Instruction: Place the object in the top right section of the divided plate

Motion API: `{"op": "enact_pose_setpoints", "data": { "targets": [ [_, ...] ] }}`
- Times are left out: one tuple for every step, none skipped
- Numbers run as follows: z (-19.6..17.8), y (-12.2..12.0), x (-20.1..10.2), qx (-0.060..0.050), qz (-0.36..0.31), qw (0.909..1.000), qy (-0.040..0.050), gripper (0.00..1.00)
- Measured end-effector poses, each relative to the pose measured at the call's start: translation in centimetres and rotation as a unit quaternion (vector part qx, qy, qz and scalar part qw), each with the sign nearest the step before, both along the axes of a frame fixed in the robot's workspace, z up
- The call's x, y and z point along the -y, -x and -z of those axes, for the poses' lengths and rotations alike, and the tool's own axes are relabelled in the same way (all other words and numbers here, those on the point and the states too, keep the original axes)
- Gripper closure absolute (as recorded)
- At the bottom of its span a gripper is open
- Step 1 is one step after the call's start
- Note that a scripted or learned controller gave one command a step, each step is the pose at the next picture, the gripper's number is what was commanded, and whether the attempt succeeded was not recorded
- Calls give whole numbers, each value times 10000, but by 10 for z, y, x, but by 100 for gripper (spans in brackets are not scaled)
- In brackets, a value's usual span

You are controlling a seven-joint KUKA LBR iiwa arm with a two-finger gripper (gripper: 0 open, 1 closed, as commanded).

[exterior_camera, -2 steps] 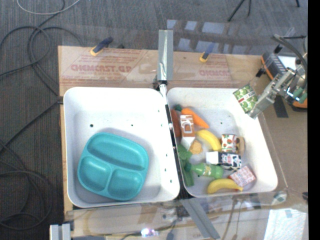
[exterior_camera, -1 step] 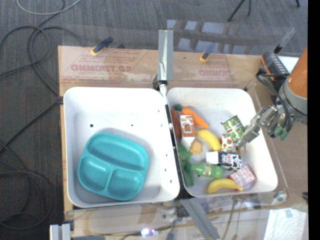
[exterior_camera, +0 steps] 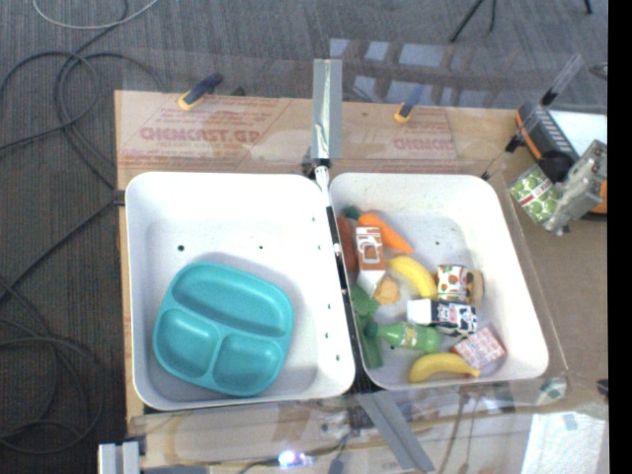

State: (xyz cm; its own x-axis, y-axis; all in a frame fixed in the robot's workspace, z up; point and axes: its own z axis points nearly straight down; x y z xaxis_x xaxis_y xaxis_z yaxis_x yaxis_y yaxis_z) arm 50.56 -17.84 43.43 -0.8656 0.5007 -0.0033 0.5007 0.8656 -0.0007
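White left bin (exterior_camera: 158,200) holds the teal divided plate (exterior_camera: 224,328), sections bare. Right bin (exterior_camera: 494,225) holds a jumble: bananas (exterior_camera: 441,366), carrot (exterior_camera: 387,231), green bottle (exterior_camera: 407,338), small cartons; which is the target, can't tell. Gripper (exterior_camera: 573,194) at right edge, outside bins, grip unclear.

Arm (exterior_camera: 578,181) at right edge — pale grey metal end, orange band and black section behind.
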Motion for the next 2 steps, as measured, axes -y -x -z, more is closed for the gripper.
{"op": "enact_pose_setpoints", "data": {
  "targets": [
    [107, 21, 22, -14, -143, 9999, -2, 100],
    [299, 12, -27, -7, -1141, 9935, -8, 100]
  ]
}}
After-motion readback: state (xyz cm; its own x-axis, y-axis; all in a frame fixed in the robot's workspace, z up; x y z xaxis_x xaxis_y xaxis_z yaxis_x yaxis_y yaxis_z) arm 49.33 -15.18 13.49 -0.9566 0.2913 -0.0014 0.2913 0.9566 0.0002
